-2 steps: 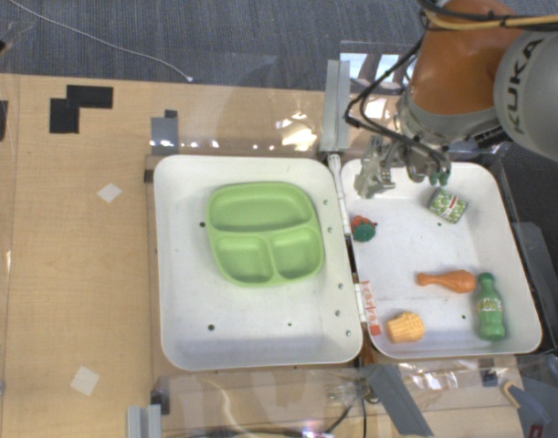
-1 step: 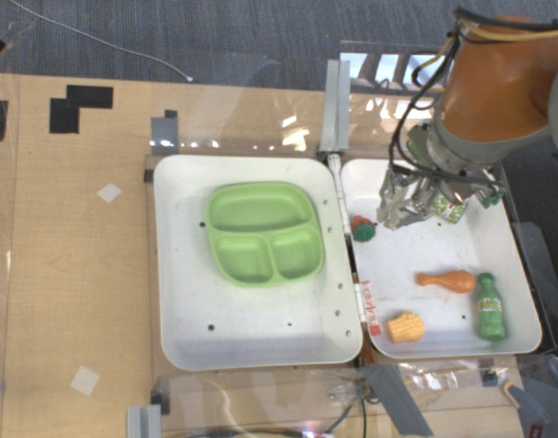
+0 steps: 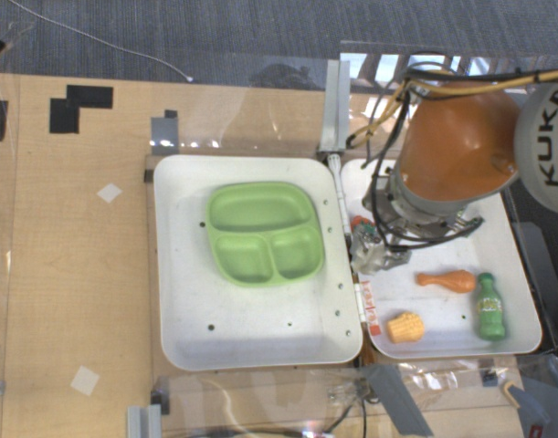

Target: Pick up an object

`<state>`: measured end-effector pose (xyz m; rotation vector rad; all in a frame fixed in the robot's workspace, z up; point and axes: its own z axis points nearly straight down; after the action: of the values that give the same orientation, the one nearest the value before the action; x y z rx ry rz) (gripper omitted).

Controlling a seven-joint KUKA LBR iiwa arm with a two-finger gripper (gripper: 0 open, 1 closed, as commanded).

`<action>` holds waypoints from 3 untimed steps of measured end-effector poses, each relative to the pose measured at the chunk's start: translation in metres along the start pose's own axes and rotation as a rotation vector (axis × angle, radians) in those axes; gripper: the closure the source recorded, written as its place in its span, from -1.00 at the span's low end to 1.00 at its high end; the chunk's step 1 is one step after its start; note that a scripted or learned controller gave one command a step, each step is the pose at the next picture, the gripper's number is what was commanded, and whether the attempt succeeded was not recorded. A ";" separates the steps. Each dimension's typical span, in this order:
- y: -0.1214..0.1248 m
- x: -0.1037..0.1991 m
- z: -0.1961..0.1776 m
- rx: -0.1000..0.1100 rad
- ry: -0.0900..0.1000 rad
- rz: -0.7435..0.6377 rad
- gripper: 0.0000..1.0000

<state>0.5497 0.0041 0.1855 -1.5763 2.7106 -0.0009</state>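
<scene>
Grey arm (image 3: 543, 144) lettered KUKA; orange band (image 3: 457, 144); black and yellow cables (image 3: 461, 85)

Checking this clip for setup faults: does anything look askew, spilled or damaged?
Nothing stands out. The green divided plate lies flat in the left bin; the drumstick, corn and green bottle lie loose in the right bin.

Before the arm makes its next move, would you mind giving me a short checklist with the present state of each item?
1. Gripper placed over the right bin, near its left wall: ok.
2. Object held between its fingers: cannot tell, the wrist hides them.
3. Chicken drumstick lying free in the right bin: ok.
4. Corn cob lying free, apart from the drumstick: ok.
5. Green bottle lying by the bin's right wall, close to the drumstick's thick end: ok.
6. Green divided plate lying flat in the left bin: ok.
</scene>
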 end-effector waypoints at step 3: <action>0.092 -0.066 0.000 0.000 -0.001 0.467 1.00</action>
<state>0.5021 0.1068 0.1853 -0.9055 3.0014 0.0028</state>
